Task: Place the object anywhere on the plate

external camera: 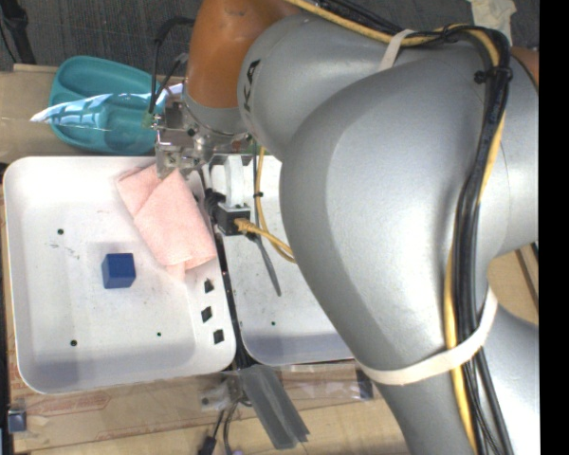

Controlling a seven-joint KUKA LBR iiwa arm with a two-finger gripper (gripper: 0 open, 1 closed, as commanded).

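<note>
Roughly, nearest the camera the big grey arm (398, 197) fills the right side, covering most of the right bin (284, 344); cables run along it. Left bin (38, 349) sits beside it, rims touching at the middle. Small blue cube (119, 269) lies on the left bin's floor, left of centre, alone. Pink cloth (168, 216) lies farther back and right of the cube, draped toward the bin's right wall, not touching the cube. Gripper (175, 154) hangs at the cloth's far end, below the orange band (223, 41), well apart from the cube. Cannot tell how the gripper is set; too cluttered. Beyond the far rim sits a teal bag (104, 107), on the bench.
</note>
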